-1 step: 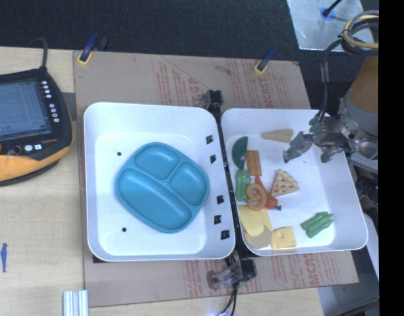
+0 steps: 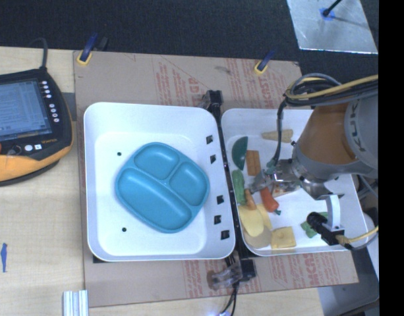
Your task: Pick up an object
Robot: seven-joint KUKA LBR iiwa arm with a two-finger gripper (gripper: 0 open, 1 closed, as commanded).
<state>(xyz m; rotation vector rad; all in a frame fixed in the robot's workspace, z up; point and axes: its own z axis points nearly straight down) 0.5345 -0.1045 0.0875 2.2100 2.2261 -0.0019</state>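
Observation:
The right bin (image 2: 333, 120) holds several toy food pieces. Among them are a dark green leaf shape (image 2: 239, 151), a brown slab (image 2: 253, 162), a green stick (image 2: 238, 180), an orange piece (image 2: 249, 200), a red piece (image 2: 271, 202), a pale yellow piece (image 2: 252, 222) and a yellow block (image 2: 283, 237). My gripper (image 2: 273, 182) hangs low over the bin's left-middle part, just above the red and orange pieces. The wrist hides its tips. I see no object lifted.
A blue divided plate (image 2: 163, 186) lies in the left bin (image 2: 99, 127). A tan piece (image 2: 278, 135) sits at the right bin's far side and a small green piece (image 2: 308, 228) near its front. A teach pendant (image 2: 24, 127) rests on the bench at far left.

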